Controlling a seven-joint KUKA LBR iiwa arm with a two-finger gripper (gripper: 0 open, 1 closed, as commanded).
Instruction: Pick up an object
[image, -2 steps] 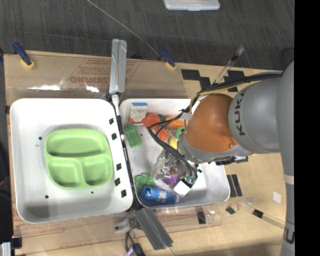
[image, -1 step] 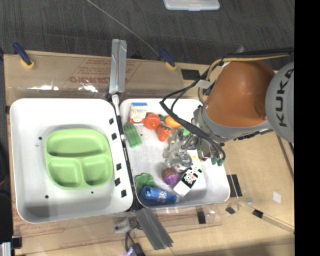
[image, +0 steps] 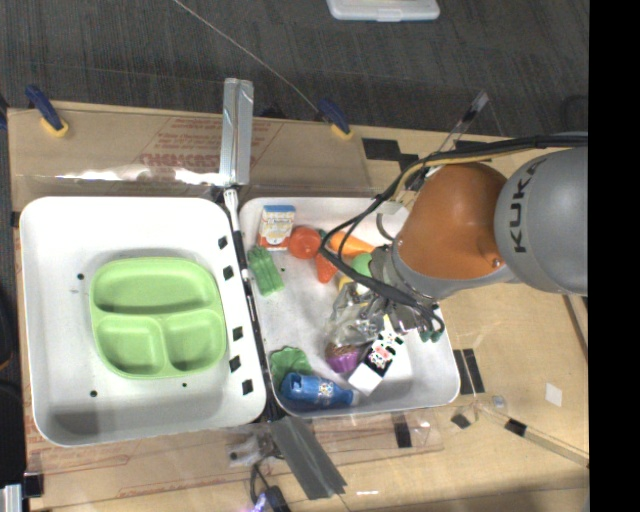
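Gripper (image: 352, 322) state unclear, low in rt bin (image: 437, 372); cardboard-topped bench (image: 520, 330), dark carpet (image: 120, 45).

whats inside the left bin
A green divided tray with three compartments lies in the left bin, and nothing sits in them. The bin floor beneath the tray is covered, so it cannot be seen.

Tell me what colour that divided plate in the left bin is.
Light green: the divided plate lies in the left bin, seen best in the overhead camera view.
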